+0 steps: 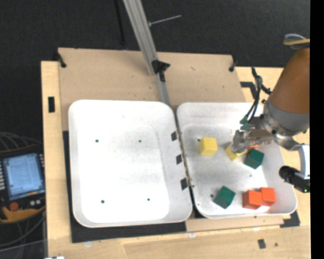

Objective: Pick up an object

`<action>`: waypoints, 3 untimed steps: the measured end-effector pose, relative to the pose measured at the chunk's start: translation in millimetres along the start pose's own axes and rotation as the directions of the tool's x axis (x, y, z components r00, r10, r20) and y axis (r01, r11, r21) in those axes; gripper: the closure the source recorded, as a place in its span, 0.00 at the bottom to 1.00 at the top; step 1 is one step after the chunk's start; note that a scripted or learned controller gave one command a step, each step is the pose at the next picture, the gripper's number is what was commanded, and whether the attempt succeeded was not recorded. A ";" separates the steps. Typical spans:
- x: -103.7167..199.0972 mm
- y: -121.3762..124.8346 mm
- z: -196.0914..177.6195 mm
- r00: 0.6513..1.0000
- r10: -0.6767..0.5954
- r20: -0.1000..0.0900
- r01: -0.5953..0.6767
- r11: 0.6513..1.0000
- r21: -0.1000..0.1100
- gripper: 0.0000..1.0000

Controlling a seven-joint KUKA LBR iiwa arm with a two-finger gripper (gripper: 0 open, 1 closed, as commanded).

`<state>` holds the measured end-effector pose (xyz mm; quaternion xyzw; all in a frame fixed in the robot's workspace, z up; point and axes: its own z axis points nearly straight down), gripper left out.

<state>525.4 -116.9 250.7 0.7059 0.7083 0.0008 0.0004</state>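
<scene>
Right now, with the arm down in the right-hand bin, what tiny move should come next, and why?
Probably a short, slow lift. The gripper sits low over a yellow block that it partly hides, so rising would show whether the block comes along.

A handheld pendant (pixel 19 179) — screen lit — beside the left bin (pixel 78 161).

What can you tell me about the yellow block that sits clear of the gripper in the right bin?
The yellow block is a small cube with a matte, plain surface, looking like painted wood or foam. It rests flat on the floor of the right bin, in the bin's upper left part, near the divider. Nothing touches it: the gripper is apart to its right, over a second yellow piece.
</scene>
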 end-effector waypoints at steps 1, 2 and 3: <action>53.1 -2.4 -7.5 1.000 -0.005 -0.002 0.005 1.000 0.001 1.00; 115.3 3.0 -3.2 1.000 -0.005 -0.002 0.005 1.000 0.005 1.00; 170.6 9.6 4.9 1.000 0.001 0.000 -0.001 1.000 0.002 1.00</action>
